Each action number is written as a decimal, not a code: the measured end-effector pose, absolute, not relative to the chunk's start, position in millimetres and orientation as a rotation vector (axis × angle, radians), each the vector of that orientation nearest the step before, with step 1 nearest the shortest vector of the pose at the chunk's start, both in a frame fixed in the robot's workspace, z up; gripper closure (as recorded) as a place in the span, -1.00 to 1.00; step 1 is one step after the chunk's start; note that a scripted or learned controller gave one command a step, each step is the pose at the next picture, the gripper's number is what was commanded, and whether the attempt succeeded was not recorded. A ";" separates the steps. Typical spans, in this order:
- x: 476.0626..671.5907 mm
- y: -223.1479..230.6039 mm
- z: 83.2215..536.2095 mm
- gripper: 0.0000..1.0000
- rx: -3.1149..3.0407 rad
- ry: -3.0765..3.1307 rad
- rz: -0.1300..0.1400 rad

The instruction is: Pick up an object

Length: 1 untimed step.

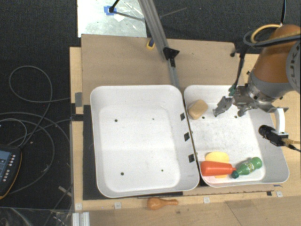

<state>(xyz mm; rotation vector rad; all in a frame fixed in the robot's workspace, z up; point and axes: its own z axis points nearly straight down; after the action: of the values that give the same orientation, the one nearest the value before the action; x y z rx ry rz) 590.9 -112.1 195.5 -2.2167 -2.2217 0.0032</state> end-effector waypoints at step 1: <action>583.5 -114.1 135.4 -1.00 -2.218 -2.219 0.004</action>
<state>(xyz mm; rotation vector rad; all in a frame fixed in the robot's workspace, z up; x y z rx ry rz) 583.5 -114.1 135.4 -2.2182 -2.2188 0.0043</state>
